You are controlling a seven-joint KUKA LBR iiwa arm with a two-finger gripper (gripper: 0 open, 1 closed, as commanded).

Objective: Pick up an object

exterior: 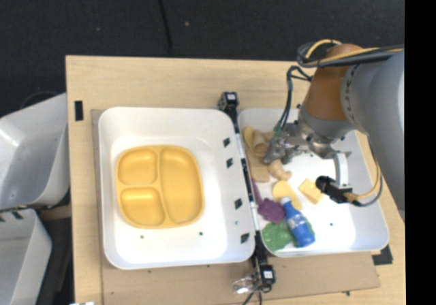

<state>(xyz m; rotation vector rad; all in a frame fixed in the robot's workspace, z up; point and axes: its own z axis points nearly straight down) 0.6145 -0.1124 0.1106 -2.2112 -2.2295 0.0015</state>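
While the arm reaches into the right bin, its jaws hang low over tan food pieces near the divider; whether they are clenched I cannot tell. A blue bottle, purple toy and green toy lie nearer the front, and a yellow divided tray sits in the left bin.

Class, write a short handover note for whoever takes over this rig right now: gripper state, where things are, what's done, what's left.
Gripper: low in the right bin, over tan pieces at the bin's upper left; nothing visibly held.
Also in that bin: yellow block, blue bottle, purple piece, green piece.
Left bin: yellow divided tray.
Done: nothing lifted.
Left: grasp one object and raise it.
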